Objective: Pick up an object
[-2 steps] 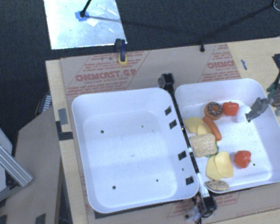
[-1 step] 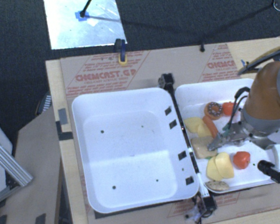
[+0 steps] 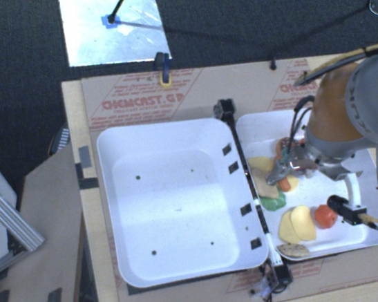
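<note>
The right bin (image 3: 375, 232) holds several small items. A pale yellow piece (image 3: 261, 164) lies at its left wall, with a green one (image 3: 274, 202) below it and a small orange one (image 3: 285, 184) between them. Nearer the front sit a larger yellow lump (image 3: 297, 224) and a red ball (image 3: 325, 215). A reddish item (image 3: 286, 146) lies farther back. My gripper (image 3: 278, 173) reaches down from the right and hangs low over the orange piece and the pale yellow one. I see nothing clearly held.
The left bin (image 3: 121, 191) stands beside the right one, split from it by a black-clipped divider (image 3: 244, 174). The grey arm with its orange band (image 3: 340, 108) covers the right bin's back right. A tan item (image 3: 294, 251) lies at the front rim.
</note>
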You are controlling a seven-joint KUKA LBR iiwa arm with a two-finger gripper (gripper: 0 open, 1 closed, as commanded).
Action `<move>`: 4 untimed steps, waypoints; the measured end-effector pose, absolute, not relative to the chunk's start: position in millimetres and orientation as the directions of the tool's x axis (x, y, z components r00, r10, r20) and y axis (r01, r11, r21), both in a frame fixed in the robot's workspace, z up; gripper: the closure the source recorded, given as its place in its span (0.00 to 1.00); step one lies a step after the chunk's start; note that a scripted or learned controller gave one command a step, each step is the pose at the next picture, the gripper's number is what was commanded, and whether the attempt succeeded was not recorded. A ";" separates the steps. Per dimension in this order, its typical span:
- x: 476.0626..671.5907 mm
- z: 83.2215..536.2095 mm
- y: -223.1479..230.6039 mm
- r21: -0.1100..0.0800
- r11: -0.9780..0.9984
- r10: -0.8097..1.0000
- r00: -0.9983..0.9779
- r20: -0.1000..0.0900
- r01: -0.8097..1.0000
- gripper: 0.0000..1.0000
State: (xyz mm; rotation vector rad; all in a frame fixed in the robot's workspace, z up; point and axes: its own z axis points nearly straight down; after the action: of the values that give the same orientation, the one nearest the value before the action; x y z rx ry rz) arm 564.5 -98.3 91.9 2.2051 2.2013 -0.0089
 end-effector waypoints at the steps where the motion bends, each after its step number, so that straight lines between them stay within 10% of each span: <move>1: 564.7 101.0 -95.3 0.016 -0.004 1.000 0.004 -0.012 1.000 1.00; 2: 577.0 190.2 -60.7 0.011 0.009 1.000 -0.009 0.001 1.000 1.00; 4: 559.8 184.0 -30.8 0.000 0.005 1.000 -0.005 0.000 1.000 1.00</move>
State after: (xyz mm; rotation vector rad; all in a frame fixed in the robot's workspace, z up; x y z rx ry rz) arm 559.8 -30.8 184.0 2.2158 2.2273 -0.0002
